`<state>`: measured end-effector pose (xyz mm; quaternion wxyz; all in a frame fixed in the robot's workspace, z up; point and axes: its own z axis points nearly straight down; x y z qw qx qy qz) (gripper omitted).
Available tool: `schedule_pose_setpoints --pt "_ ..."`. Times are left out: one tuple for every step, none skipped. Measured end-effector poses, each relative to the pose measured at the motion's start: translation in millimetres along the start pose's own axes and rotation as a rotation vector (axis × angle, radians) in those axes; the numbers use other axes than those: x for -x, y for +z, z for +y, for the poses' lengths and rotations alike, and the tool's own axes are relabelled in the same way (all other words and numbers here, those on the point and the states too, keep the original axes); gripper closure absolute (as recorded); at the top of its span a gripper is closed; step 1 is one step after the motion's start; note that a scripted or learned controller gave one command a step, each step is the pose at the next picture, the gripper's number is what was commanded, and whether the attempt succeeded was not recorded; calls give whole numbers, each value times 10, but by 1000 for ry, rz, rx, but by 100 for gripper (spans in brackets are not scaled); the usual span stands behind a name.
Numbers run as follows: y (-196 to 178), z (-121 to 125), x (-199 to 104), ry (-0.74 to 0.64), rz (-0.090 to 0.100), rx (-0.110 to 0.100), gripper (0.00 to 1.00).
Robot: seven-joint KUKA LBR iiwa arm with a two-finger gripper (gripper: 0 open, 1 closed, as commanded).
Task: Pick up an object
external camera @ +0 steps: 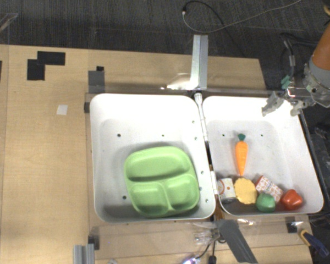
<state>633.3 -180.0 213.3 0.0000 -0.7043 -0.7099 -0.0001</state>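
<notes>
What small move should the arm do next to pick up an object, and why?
Probably move the end effector down-left over the carrot. The end effector sits at the right bin's upper right edge, away from every toy, and the carrot lies alone mid-bin, while the other toys crowd the near edge.

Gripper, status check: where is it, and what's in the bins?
Gripper open, holding nothing, over right bin's far right corner. Carrot mid-bin, untouched; small toys along near edge. Green tray in left bin. Nothing blocking the carrot.
</notes>
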Motion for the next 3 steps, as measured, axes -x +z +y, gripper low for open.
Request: schedule_pose_setpoints --pt "1079 -632 -452 -199 1 -2 0" --pt "994 -611 -458 -200 2 1 100" --pt "-75 -610 -910 -154 -1 3 100"
